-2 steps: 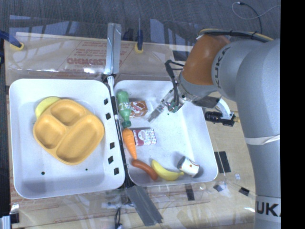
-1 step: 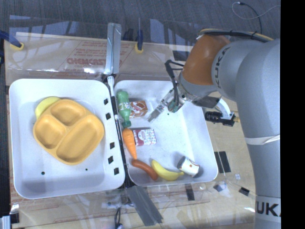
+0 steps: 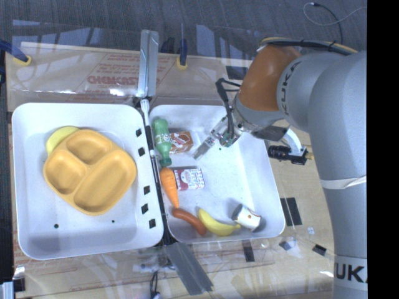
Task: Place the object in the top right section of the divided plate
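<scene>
Yellow divided plate (image 3: 89, 170) sits in the left bin (image 3: 31, 229); the gripper (image 3: 206, 147), fingers apart and holding nothing, hangs over the right bin (image 3: 265, 167).

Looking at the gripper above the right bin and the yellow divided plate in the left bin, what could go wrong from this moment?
1. The gripper hovers beside a tight cluster: green bottle, carrot and a small carton. It might catch the wrong item or nothing.
2. The divided plate sits tilted, so "top right section" could be misjudged.

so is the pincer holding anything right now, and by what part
Nothing is held. The pincer hangs over the right bin with nothing between its fingers; the green bottle, carrot and banana all lie in the bin.
</scene>
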You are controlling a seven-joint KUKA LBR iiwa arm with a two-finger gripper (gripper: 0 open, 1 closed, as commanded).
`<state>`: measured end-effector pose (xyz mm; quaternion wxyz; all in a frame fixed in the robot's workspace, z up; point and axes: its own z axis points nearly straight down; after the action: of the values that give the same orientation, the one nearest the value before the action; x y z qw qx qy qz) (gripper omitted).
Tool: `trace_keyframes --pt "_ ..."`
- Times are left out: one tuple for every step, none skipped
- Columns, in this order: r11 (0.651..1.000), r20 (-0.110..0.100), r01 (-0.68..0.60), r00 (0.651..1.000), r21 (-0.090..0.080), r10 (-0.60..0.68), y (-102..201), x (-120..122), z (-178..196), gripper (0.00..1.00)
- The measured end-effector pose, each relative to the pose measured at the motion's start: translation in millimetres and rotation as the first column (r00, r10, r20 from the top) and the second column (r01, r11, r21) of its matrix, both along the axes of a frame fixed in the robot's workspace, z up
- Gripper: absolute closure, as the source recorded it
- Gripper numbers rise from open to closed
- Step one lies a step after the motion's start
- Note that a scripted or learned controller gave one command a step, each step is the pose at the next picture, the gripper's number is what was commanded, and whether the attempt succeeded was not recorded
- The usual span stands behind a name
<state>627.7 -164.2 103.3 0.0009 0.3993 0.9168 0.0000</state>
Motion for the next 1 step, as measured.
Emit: trace_keyframes --pt "1.0 0.0 0.0 1.0 0.0 0.0 0.0 0.0 0.0 0.0"
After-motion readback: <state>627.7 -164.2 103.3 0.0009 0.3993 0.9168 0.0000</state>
